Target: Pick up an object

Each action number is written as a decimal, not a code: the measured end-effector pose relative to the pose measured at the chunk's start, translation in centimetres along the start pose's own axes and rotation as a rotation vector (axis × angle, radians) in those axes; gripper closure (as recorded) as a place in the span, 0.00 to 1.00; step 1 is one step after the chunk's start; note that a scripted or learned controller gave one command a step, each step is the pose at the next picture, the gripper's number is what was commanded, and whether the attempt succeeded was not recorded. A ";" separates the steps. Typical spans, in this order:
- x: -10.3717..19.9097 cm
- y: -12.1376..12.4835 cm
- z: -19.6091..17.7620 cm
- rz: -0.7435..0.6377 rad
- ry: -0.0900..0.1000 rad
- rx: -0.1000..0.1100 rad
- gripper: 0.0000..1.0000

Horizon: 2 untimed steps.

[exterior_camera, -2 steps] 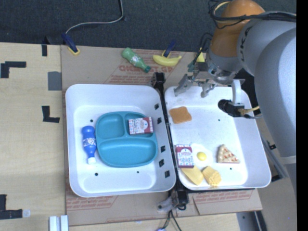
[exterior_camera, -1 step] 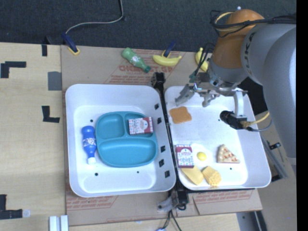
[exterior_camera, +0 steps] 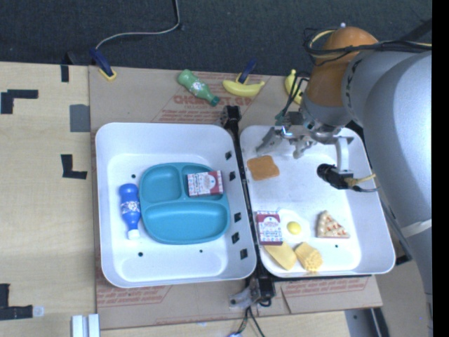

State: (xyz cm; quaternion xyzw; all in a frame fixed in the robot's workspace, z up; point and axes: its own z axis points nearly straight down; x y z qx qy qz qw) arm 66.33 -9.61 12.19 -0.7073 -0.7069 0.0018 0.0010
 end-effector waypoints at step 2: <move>2.4 0.5 -6.4 -0.002 0.000 -0.006 0.00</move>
